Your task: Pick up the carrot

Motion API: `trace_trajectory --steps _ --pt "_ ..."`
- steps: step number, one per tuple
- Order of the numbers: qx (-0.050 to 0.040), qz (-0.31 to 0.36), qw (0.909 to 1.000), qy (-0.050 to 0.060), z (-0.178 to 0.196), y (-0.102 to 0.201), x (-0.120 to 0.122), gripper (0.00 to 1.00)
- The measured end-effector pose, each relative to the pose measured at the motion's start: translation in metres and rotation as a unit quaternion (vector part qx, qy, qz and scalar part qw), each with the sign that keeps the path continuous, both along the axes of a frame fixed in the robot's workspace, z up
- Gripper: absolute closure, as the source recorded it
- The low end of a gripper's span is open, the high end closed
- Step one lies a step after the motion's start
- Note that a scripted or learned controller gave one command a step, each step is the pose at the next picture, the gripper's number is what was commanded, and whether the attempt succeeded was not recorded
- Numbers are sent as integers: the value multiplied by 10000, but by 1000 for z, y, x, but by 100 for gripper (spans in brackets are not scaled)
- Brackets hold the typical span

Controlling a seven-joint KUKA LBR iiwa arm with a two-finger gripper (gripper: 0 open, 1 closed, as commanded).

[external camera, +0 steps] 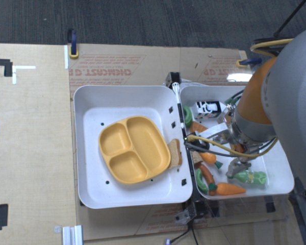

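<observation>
Carrot [228,189] lying at near edge of right bin [281,160], touching other toys. Claw [238,167] hovering just above; you cannot tell its state. You are risking grabbing green toy [251,177] beside it instead.

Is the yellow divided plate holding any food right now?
Empty: all three compartments of the yellow plate show bare; a tan piece lies just beside its right edge.

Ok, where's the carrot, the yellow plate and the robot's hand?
carrot [229,189], camera view, middle of its orange body.
yellow plate [143,139], camera view, floor of its big compartment.
gripper [236,168], camera view, its lower tip.
</observation>
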State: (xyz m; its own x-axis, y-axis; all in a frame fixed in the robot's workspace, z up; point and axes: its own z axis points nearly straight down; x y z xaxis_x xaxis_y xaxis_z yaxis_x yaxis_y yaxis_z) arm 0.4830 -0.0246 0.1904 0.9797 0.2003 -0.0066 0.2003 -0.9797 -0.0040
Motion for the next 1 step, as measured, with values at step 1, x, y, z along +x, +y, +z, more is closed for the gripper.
trace_trajectory --steps 1 --pt "-3 4 10000 -2 0 0 0 0"
